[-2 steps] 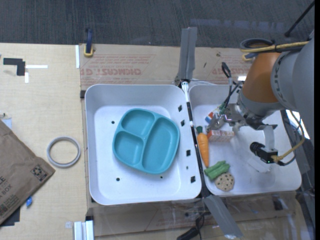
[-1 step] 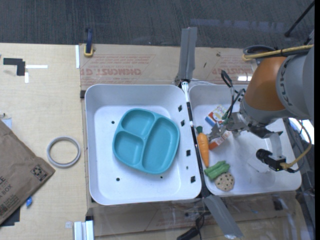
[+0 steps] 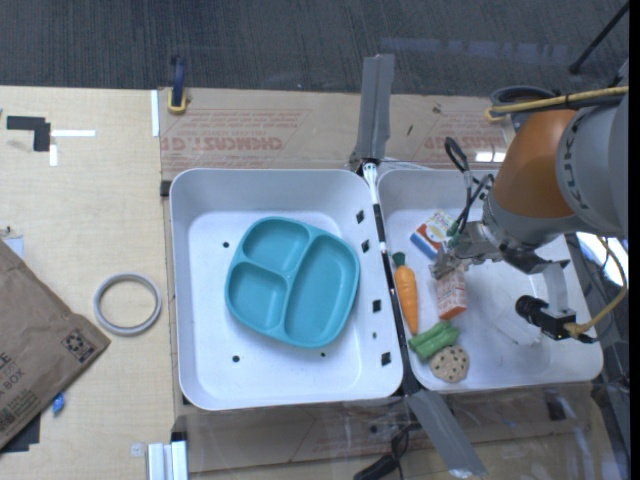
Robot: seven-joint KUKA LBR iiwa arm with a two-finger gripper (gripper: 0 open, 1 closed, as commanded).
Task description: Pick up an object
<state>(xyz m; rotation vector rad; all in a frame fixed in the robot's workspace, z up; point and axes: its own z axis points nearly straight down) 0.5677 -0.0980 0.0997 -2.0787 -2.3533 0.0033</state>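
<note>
The right bin (image 3: 560, 368) holds several small items. An orange carrot (image 3: 406, 296) lies along its left wall. Below it are a green vegetable piece (image 3: 432, 340) and a round speckled cookie (image 3: 449, 364). A red and white packet (image 3: 451, 294) lies just right of the carrot, and a white, blue and orange packet (image 3: 434, 233) lies further back. My gripper (image 3: 449, 262) hangs low over the top end of the red and white packet, between the two packets. Nothing visibly sits between its tips.
The left bin (image 3: 200, 298) carries a teal divided plate (image 3: 292, 281). A grey divider bar (image 3: 375, 108) runs between the bins at the back. A tape ring (image 3: 127, 302) and a cardboard box (image 3: 35, 348) lie on the bench at the left. The arm's orange band (image 3: 535, 163) looms over the right bin's back.
</note>
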